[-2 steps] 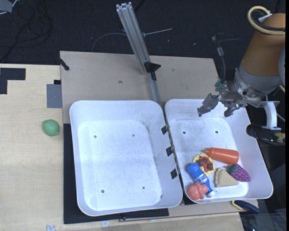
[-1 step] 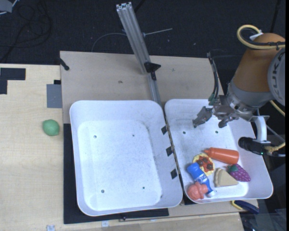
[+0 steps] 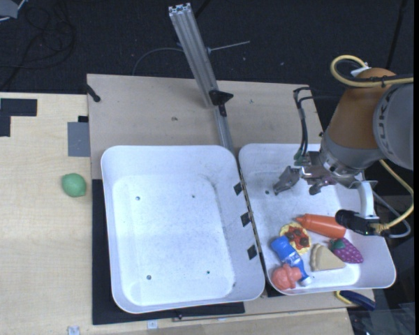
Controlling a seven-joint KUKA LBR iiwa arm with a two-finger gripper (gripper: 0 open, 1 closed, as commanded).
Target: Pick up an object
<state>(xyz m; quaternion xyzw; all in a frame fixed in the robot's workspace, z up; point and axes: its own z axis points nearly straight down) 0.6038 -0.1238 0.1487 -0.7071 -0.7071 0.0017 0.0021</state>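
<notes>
The pincer (image 3: 302, 181) hangs over the right bin (image 3: 265, 160), its fingers spread with nothing between them. The toys lie in a heap nearer the camera than the pincer: an orange carrot (image 3: 321, 224) closest, then purple grapes (image 3: 348, 250), a blue piece (image 3: 285, 250) and a pink one (image 3: 286, 277). A green ball (image 3: 74, 185) sits far to its left on the table (image 3: 28, 243).

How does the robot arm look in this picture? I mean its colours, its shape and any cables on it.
The arm is thick and rounded, grey, with a wide orange band above the wrist. A yellowish cable loops over the top of the band, and thin dark cables hang on its left. The hand is small, of dark grey metal, with thin fingers.
</notes>
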